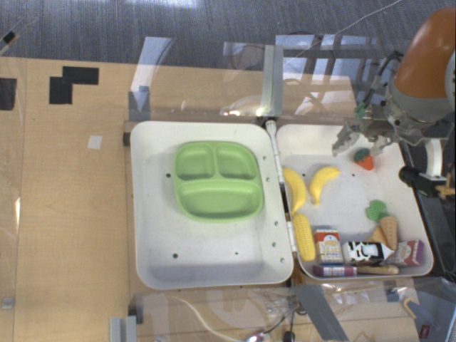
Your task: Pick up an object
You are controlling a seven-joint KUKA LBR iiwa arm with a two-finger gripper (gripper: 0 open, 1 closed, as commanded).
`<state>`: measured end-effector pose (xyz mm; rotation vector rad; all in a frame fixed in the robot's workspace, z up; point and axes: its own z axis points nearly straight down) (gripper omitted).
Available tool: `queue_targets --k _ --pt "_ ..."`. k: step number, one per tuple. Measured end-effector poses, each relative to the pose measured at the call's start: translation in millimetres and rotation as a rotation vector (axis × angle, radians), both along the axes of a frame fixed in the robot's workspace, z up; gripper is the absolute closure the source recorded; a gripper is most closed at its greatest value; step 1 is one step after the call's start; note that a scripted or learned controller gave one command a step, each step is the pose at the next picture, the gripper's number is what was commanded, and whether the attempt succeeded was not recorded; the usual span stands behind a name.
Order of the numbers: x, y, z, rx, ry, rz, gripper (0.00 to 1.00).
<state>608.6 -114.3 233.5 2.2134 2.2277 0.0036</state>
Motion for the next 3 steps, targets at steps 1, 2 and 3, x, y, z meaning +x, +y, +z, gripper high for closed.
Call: queue_targets --k 1,2,3 --pt "14.9 9.0 -143.0 -0.003 -0.009 0.326 0.0" --pt "17.6 11.3 -131.3 0.0 -0.015 0.327 1.0" --pt "41.3 66.2 -20.5 -0.001 -0.004 0.262 1.0"
